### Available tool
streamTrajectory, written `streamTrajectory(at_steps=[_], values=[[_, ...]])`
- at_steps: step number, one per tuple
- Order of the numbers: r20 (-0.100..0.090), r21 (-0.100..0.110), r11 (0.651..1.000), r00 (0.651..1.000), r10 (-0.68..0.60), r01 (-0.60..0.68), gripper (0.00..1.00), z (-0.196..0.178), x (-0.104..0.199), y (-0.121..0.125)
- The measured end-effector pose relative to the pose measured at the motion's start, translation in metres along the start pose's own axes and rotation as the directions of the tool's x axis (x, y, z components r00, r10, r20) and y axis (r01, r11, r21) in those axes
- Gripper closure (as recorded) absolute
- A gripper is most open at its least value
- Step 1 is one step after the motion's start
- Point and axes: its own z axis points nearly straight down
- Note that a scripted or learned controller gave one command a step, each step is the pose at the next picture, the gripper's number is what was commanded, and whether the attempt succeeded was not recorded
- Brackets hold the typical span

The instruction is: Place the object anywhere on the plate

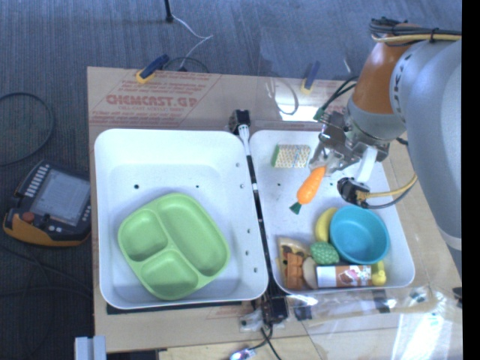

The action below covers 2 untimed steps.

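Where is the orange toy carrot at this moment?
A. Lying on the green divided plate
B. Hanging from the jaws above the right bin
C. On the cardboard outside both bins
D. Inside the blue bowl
B: the orange toy carrot hangs tilted from the jaws of the gripper over the right white bin, apart from the green divided plate in the left bin.

The gripper [324, 165] hangs over the right bin [264, 201], fingers clamped on the top of a toy carrot [310, 187] that dangles tilted, tip down-left. Left of the carrot, across the divider, the green plate [172, 244] lies in the left bin [150, 150]. Below-right of the carrot sits a blue bowl [360, 235].
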Motion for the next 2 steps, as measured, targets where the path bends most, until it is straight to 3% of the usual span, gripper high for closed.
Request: streamTrajectory(at_steps=[1,2], values=[[-0.002,0.002,0.999,0.999,0.042,-0.042,1.00,0.008,0.048,-0.039],[-0.002,0.004,0.971,0.971,0.238,-0.238,1.00,0.008,0.094,-0.101]])
